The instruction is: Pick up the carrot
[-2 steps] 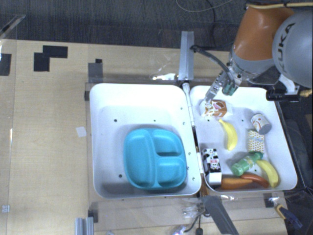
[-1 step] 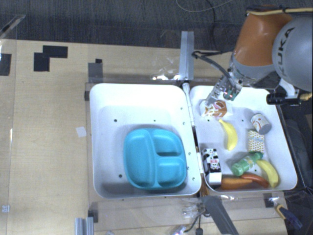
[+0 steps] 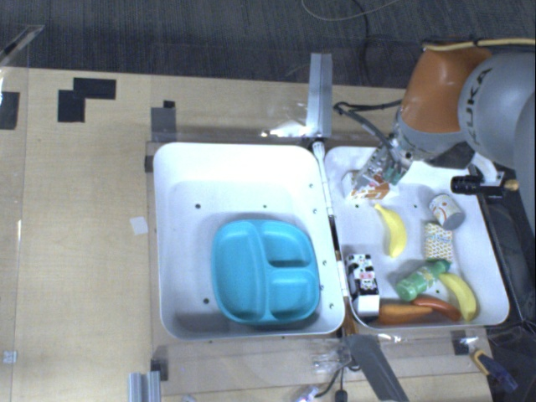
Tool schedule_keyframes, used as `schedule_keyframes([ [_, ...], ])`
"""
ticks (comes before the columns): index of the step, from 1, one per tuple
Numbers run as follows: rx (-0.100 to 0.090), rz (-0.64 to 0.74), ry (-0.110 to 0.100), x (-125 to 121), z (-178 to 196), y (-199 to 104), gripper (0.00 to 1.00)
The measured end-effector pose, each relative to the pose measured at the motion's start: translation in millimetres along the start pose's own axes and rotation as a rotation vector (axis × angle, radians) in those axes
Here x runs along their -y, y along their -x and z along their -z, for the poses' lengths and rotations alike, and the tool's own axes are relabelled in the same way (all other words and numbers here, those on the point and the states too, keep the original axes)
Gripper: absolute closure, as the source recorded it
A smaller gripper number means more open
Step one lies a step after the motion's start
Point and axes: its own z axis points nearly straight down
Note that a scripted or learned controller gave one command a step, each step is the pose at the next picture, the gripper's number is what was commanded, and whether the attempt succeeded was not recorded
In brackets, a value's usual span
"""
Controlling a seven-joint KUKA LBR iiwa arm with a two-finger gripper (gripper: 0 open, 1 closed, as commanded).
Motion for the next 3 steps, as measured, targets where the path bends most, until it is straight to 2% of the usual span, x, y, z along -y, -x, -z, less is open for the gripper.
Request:
schedule_keyframes([
  [1, -0.018, -0.213, -0.014, -27.2, 60.0, -9.3, 1.00],
  [2, -0.021, -0.243, -0.016, -36.0, 59.4, -44.1, 1.00],
  [3, -0.015, -0.238, -0.011, -38.6, 71.5, -43.0, 1.00],
])
